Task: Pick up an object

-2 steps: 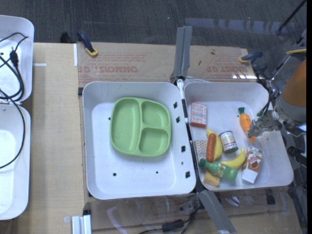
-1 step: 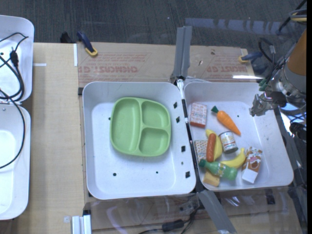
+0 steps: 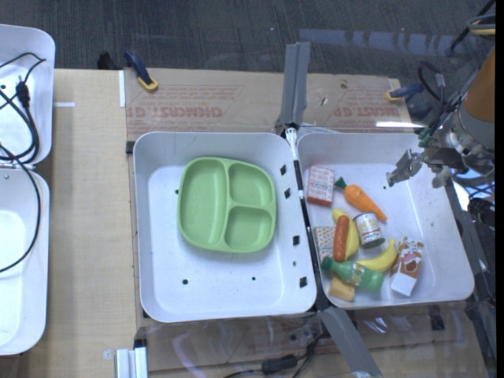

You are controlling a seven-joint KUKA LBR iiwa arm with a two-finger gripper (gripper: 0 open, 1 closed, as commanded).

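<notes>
Two white bins sit side by side on the bench; the left bin [image 3: 150, 235] holds a green divided plate [image 3: 227, 205], the right bin [image 3: 441, 266] holds my pile of toy food. Mirrored red lettering runs across the cardboard sheet [image 3: 205, 109] behind the bins, too reversed and faint for me to read with any certainty; the small red-and-white box [image 3: 320, 185], the tin can [image 3: 368, 229] and the little carton [image 3: 407, 266] carry labels too small to make out. My gripper [image 3: 417, 168] hangs at the upper right of the right bin, above bare bin floor, nothing between its fingers; whether they stand open or closed I cannot tell. The carrot [image 3: 362, 199] lies nearest, just left and below; hot dog [image 3: 341, 238], banana [image 3: 382, 258] and green bottle [image 3: 354, 272] lie further down-left, well apart from me.
</notes>
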